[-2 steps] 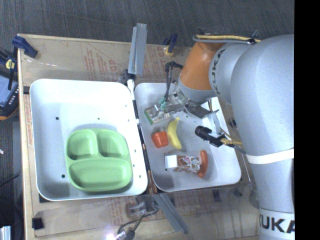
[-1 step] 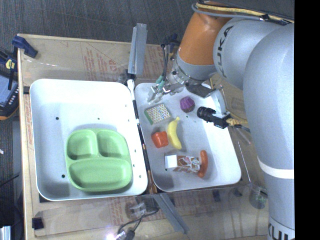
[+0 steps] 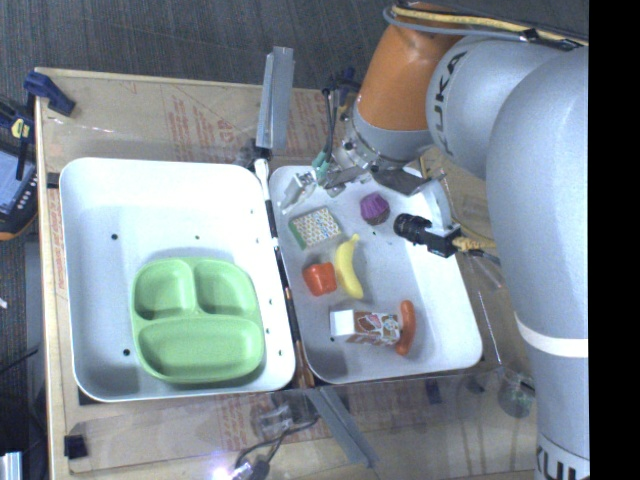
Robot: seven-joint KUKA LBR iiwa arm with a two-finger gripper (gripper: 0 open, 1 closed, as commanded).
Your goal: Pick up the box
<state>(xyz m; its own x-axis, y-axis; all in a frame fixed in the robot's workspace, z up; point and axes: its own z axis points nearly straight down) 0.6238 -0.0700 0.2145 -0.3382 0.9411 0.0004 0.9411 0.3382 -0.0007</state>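
Two shallow white bins are sitting side by side on a pale wooden tabletop (image 3: pixel 150 118), which is resting over a dark grey carpeted floor (image 3: pixel 150 18). The left bin (image 3: pixel 90 198) is carrying a green divided tray (image 3: pixel 198 320) lying flat toward its near side. The right bin (image 3: pixel 455 318) is holding the small things: the box (image 3: pixel 366 325), a white carton with a printed picture, is lying on its side near the bin's near edge, with an orange-red sausage-shaped toy (image 3: pixel 404 327) touching its right end. Just beyond the box a yellow banana (image 3: pixel 349 266) is lying beside a red-orange block (image 3: pixel 320 278), and farther back a speckled flat pad (image 3: pixel 315 227) and a purple toy (image 3: pixel 374 207) are resting near the far wall. The grey arm with its orange band (image 3: pixel 405 78) is reaching in from the right, and the gripper (image 3: pixel 322 175) is hanging over the far left corner of the right bin, well apart from the box; whether it is spread or closed cannot be told at this slant. A blue clamp (image 3: pixel 45 90) is gripping the tabletop's far left corner, and a grey metal bar (image 3: pixel 274 98) is standing beyond the gap between the bins.
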